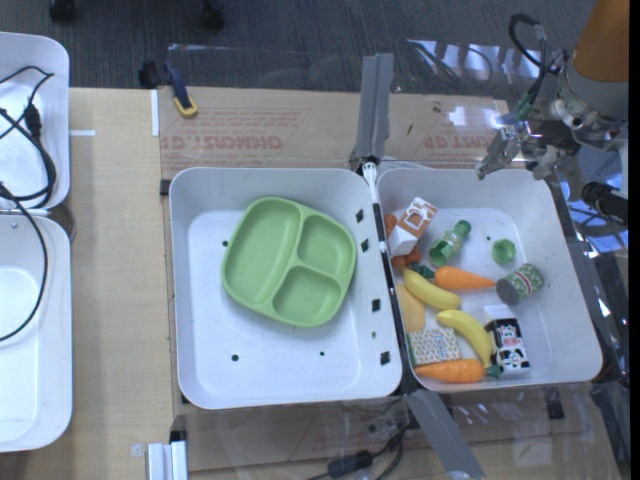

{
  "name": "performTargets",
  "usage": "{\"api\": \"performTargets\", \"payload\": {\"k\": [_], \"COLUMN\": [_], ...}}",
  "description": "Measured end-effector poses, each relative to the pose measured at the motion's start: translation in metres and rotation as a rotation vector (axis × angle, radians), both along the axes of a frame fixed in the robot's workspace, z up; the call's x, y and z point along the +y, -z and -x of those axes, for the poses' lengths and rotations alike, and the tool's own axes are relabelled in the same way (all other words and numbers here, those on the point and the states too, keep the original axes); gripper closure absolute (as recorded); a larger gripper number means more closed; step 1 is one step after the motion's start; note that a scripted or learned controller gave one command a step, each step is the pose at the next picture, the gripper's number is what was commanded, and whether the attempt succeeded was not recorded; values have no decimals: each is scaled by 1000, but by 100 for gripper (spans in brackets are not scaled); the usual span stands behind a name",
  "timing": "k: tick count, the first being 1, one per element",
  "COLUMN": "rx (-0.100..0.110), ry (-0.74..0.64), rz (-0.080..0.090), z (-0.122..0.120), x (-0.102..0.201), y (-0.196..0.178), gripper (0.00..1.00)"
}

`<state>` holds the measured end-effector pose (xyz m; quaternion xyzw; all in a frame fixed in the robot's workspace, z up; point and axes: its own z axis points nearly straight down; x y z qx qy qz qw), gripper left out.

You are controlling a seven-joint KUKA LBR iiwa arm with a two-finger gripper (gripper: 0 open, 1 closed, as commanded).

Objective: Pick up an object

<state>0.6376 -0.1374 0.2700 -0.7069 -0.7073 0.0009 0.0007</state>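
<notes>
The right bin (pixel 575 268) holds several toy foods: a white and orange carton (pixel 412 223), a green bottle (pixel 451 240), a small green cup (pixel 503 251), a carrot (pixel 463 279), a grey can (pixel 520 283), two bananas (pixel 430 290) (pixel 468 332), a black and white cow-print carton (pixel 508 347), a checkered block (pixel 433 348) and a second carrot (pixel 450 371). My gripper (pixel 517 165) hangs above the bin's far rim, apart from all of them. It is open, with nothing between its fingers.
A green divided plate (pixel 290 260) lies in the left bin (pixel 200 348). A grey post (pixel 375 108) rises behind the seam between the bins. White trays with black cables (pixel 25 158) sit at the far left.
</notes>
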Motion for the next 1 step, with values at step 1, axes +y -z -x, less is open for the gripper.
{"api": "performTargets", "payload": {"k": [1], "rx": [2], "ry": [-4], "rz": [0], "z": [111], "x": [23], "y": [58], "gripper": [0]}}
